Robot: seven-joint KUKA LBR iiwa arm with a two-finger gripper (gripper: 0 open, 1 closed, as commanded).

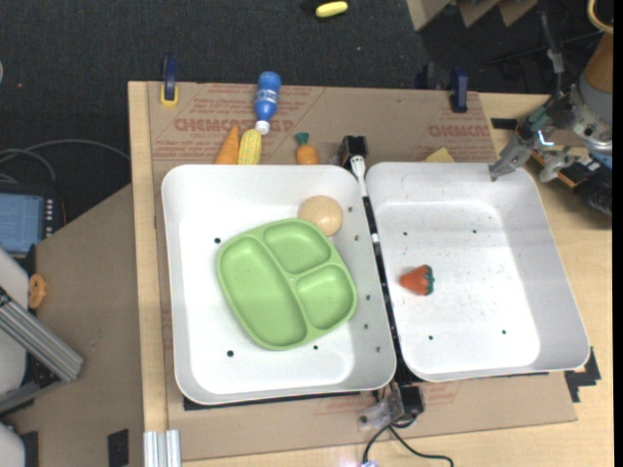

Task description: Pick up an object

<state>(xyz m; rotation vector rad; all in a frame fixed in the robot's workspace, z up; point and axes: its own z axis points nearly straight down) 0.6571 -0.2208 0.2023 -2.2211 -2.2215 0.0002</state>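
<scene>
The gripper [506, 163] is parked up at the right bin's [526, 358] far corner; can't tell its state from here. The little red strawberry toy [417, 280] sits down-left of it. Looks light, probably slick plastic, so I'd pinch the fat middle.

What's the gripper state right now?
Gripper: cannot be told; it hangs over the right bin's far corner, nothing seen held.

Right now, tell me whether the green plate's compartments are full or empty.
Empty. All three compartments of the green plate show bare green. The tan ball sits beside its rim, in the left bin, not in a compartment.
</scene>
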